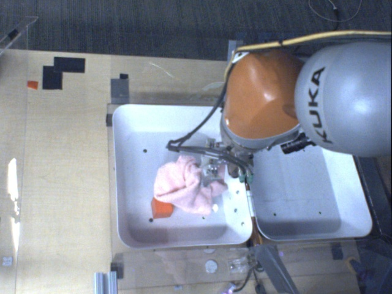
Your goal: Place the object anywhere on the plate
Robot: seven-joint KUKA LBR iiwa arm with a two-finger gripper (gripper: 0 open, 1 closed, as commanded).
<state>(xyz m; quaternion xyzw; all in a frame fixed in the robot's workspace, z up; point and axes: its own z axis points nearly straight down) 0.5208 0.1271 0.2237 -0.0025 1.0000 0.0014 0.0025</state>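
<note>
Cloth (184, 185), pink, lies bunched in left bin (131, 164), partly over an orange item (162, 209). Gripper (214, 175) sits at cloth's right edge; grasp step, I'd say. Next needs a firm pinch, then lift.

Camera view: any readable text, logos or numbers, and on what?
"KUKA": black letters running sideways on the grey arm.
No other text is readable; the black and orange marks on the bench are plain shapes, not letters.
</note>
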